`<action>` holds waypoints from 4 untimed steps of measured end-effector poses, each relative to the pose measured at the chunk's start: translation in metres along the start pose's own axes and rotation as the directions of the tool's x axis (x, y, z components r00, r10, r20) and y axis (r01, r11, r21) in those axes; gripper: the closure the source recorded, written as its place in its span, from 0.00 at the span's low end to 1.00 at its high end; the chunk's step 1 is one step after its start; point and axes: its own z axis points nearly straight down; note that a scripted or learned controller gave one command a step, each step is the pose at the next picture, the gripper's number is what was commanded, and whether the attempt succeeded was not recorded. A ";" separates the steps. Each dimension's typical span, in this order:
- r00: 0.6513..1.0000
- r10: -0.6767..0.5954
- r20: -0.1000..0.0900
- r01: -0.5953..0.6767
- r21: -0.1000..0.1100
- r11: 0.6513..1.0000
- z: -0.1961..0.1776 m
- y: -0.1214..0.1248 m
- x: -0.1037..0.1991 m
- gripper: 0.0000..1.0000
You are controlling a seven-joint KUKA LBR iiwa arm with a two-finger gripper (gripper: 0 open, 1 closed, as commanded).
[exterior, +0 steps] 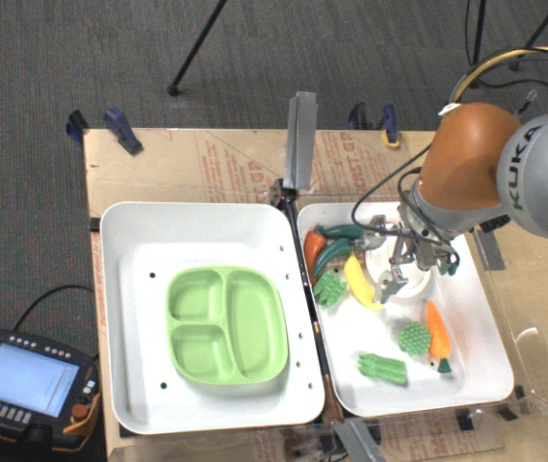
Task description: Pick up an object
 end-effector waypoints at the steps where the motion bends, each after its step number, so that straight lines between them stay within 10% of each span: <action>1: 0.998 0.055 -0.004 -0.055 -0.001 0.998 0.018 0.008 0.046 0.00; 2: 0.996 0.088 -0.004 -0.088 -0.001 0.996 0.018 0.043 0.063 0.00; 3: 0.999 0.025 -0.033 -0.025 0.002 1.000 0.023 0.044 -0.009 0.00; 4: 0.999 -0.037 -0.005 0.037 -0.001 0.999 0.019 0.036 0.039 0.00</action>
